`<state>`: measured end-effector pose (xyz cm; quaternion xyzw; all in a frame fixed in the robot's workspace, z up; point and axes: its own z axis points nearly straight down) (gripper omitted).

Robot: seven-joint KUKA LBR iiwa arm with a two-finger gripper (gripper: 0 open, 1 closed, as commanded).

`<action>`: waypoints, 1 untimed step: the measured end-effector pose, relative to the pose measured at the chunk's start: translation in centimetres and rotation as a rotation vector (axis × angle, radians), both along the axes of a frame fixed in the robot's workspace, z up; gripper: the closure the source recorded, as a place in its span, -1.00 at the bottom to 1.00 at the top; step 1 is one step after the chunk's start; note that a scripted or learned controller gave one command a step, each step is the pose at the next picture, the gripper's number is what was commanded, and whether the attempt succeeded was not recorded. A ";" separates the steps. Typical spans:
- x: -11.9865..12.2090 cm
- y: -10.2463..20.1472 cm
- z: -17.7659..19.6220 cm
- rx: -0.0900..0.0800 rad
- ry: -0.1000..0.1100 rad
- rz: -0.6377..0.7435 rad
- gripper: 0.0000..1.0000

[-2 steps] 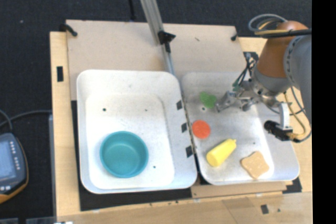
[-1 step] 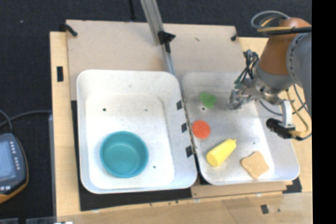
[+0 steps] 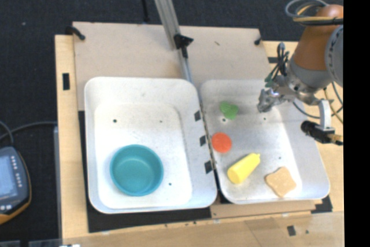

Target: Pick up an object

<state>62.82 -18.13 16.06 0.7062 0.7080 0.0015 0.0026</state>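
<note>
Looking down on the bench, we found the gripper [image 3: 267, 99] poised over the upper part of the right bin [image 3: 300, 182], and we could not tell from this angle whether it was released or clenched; nothing showed in it. Nearest to it lay the green object [image 3: 229, 110], just to its left and a little lower in the picture, rounded, with no clear long axis to line up on. Farther down sat the orange ball [image 3: 221, 142], near the bin's left wall. The yellow object [image 3: 243, 168] was the only elongated piece: its long axis ran on a diagonal, its narrower end pointing up and right, roughly toward the gripper. The tan block [image 3: 281, 181] lay just right of it. We judged the green object the shortest reach. In the left bin [image 3: 139, 95] stood a teal bowl [image 3: 136, 169], well apart from the arm.
</note>
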 end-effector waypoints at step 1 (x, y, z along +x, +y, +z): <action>-0.2 0.5 4.4 0.001 0.003 0.001 1.00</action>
